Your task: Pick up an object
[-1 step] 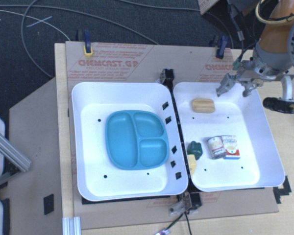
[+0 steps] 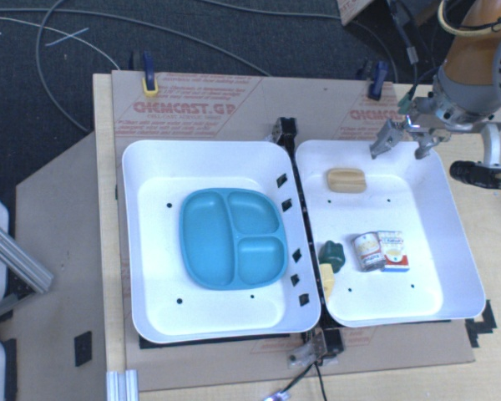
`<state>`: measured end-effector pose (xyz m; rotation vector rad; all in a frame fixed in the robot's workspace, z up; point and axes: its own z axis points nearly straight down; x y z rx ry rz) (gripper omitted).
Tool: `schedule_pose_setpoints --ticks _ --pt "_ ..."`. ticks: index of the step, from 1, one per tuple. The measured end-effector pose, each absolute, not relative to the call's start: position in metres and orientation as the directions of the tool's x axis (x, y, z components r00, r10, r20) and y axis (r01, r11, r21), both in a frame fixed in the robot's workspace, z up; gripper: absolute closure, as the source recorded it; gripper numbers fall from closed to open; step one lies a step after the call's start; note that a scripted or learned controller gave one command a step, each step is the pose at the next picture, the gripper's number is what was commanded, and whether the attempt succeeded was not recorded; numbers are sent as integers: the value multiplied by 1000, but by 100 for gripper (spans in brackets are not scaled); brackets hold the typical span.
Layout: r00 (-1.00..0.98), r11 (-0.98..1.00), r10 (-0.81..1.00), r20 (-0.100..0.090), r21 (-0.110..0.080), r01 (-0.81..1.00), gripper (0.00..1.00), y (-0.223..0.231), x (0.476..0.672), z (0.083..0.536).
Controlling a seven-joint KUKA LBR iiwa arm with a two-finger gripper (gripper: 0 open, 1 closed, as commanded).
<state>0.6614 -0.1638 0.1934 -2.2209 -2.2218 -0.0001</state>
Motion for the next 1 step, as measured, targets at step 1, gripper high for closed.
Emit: schedule_pose_setpoints --ticks 1 --pt "0 0 1000 1 -5 1000 0 -164 660 151"
